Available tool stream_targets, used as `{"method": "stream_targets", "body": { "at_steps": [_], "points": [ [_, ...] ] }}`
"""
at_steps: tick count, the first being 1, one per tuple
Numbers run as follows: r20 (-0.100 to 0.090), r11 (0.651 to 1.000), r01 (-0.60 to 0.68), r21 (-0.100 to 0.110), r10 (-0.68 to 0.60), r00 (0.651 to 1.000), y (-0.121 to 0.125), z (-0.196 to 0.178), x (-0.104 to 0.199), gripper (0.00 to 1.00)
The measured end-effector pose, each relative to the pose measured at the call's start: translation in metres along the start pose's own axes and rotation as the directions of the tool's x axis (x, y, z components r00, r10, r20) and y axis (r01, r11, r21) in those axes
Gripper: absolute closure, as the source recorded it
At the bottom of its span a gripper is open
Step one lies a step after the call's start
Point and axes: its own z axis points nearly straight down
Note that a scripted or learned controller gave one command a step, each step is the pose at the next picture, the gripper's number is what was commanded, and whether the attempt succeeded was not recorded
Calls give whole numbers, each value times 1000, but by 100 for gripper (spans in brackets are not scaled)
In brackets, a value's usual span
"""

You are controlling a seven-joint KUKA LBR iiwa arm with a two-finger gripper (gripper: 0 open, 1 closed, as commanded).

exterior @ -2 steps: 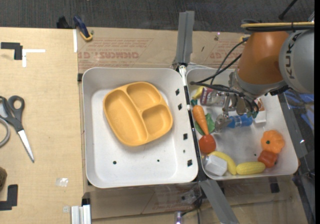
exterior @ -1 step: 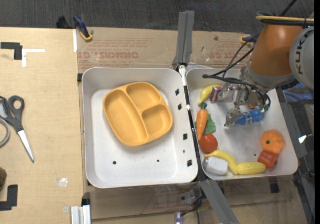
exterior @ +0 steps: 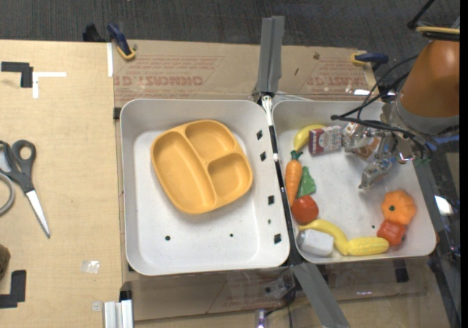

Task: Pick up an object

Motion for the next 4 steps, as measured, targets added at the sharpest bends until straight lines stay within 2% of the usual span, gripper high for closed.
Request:
{"method": "stream_targets", "body": {
  "at_steps": [1, 2, 3, 4],
  "points": [
    [-2, 1000, 23, -1, -23, 1000, -13, 1, 53, 0],
    [-4, 1000, -22, -3, 22, 1000, -10, 2, 67, 0],
    [7, 999, -52, -4, 52, 999, -5, -1, 91, 0],
    [2, 999, -42, -2, 42, 999, -6, 0, 93, 0]
  ]
}}
